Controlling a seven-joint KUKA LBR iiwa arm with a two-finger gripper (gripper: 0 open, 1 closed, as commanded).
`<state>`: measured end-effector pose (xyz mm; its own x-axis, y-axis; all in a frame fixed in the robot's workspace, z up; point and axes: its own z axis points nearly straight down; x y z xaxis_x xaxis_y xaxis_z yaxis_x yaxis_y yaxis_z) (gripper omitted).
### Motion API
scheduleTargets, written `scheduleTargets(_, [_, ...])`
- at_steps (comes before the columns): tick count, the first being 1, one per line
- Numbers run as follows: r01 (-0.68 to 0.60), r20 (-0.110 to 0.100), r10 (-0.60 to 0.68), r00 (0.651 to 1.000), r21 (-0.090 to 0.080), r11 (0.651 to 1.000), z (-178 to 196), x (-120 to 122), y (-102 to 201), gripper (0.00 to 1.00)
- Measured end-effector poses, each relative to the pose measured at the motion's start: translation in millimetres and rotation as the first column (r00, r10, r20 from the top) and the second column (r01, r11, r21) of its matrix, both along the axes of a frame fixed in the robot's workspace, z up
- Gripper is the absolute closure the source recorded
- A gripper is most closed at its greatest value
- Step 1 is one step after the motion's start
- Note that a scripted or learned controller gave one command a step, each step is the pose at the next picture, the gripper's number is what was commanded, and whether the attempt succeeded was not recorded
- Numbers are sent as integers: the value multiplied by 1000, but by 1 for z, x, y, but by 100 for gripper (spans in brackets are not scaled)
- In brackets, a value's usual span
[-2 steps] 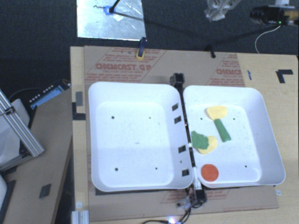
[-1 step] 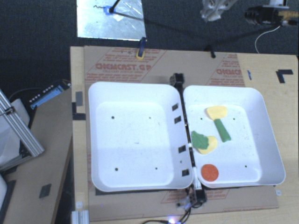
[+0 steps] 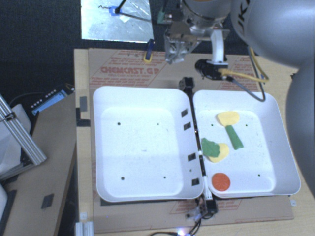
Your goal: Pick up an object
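The right bin holds several small objects. A pale yellow piece lies near its back, with a green stick just in front of it. A dark green leafy piece rests against another yellow piece near the bin's left wall. A red disc lies at the front left corner. My gripper hangs high above the bench behind the bins, over the cardboard near the back edge of the left bin, far from all the objects. I see nothing in it.
Both bins sit on a cardboard sheet. Black clips join the bins along the middle seam. A small blue and yellow item stands behind the left bin. A shiny metal plate lies farther back. An aluminium frame stands at the left.
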<state>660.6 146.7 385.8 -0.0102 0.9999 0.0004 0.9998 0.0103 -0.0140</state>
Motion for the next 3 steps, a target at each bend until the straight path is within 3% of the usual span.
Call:
scheduleTargets(1, [4,19,-4,1000,2,1000,27,8,33,100])
scheduleTargets(3, [4,19,-4,1000,2,1000,95,8,66,100])
